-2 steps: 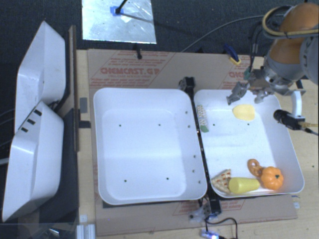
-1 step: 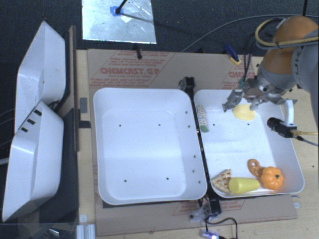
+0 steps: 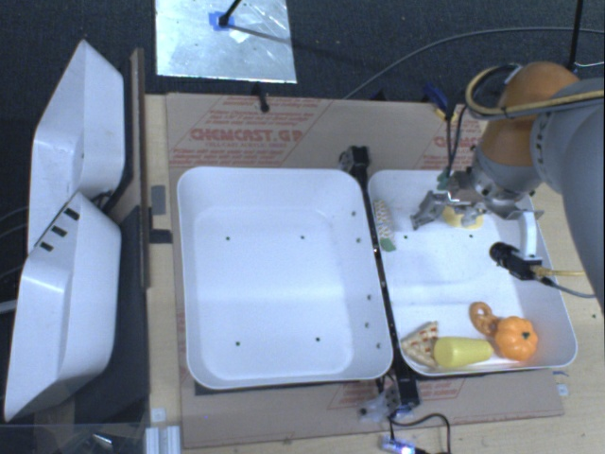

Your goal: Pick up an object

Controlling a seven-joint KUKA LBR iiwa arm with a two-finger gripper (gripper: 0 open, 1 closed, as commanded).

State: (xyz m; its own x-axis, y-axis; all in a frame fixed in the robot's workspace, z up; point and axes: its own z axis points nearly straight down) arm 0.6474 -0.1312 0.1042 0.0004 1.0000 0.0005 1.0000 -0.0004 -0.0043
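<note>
Camera view had the gripper (image 3: pixel 452 211) low in the right bin (image 3: pixel 444 268), right over a yellowish object (image 3: pixel 465 218). Couldn't tell its grip state, tbh. Probably lining up a grab.

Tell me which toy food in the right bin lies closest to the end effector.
The pale yellow piece at the bin's far end, right beside the end effector. The pumpkin, pretzel, yellow pepper and pizza slice lie clustered along the near edge.

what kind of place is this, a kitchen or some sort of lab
Most likely a robotics lab bench, not a kitchen. A grey arm reaches over two shallow white bins set on cardboard, the food is small toy pieces like the orange pumpkin, and loose cables trail across the dark floor.
</note>
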